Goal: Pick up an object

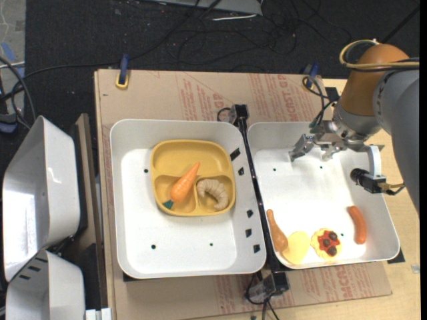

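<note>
My gripper hovers over the back part of the right bin, its fingers spread open and nothing between them. Toy foods lie along that bin's front edge: an orange drumstick-like piece, a pale yellow round piece, a yellow slice with red topping and an orange sausage. All of them lie well in front of the gripper. In the left bin a yellow divided plate holds a carrot and a beige shrimp-like piece.
The grey arm with its orange band comes in from the upper right. A black fitting on a cable hangs over the right bin's right side. A black-clipped divider separates the bins. White tubs stand to the left of the bench.
</note>
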Controlling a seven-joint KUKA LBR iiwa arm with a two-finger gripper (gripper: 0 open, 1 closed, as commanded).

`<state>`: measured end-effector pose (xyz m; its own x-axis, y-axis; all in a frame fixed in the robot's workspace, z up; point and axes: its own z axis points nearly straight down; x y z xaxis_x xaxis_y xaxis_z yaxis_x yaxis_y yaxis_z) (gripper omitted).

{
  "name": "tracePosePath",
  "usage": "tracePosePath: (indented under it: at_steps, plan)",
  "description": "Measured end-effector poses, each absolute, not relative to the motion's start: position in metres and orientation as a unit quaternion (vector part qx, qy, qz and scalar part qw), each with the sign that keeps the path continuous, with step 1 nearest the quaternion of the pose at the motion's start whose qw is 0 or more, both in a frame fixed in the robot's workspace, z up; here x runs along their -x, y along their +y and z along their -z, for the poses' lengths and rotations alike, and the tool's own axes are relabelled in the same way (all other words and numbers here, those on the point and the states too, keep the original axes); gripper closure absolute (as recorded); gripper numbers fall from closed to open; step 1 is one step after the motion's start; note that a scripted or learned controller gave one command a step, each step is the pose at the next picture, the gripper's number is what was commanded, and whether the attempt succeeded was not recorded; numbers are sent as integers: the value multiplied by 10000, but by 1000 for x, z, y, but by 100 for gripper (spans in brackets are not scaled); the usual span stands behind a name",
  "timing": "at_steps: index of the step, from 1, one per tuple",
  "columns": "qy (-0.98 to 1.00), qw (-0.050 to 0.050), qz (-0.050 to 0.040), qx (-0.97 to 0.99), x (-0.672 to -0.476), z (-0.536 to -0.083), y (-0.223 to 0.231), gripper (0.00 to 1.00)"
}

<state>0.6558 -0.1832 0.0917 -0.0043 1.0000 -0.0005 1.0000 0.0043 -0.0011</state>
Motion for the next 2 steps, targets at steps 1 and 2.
tracePosePath:
  at_steps: [1, 2]
  plan:
    - [-7091, -17, 2, 7051, -657, -104, -183, 100]
    - [-7084, -35, 18, 7058, -655, -168, -181, 100]
